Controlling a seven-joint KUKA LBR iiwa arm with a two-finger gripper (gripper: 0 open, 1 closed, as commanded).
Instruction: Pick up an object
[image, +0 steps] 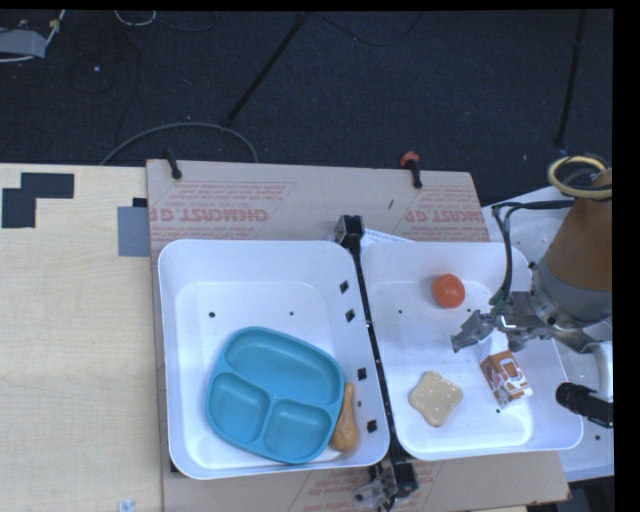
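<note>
While claw (484, 333) hangs seemingly spread, unladen, orange carton (505, 378) lies just below-right.

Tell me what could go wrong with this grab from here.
The gripper hangs over bare floor of the right bin, between the tomato, carton and bread; closing here likely catches nothing. The tomato is round and may roll away. The carton lies near the bin wall, leaving little room.

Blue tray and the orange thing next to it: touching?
Touching. The camera view shows the carrot lying against the right edge of the tray in the left bin, no gap visible.
</note>
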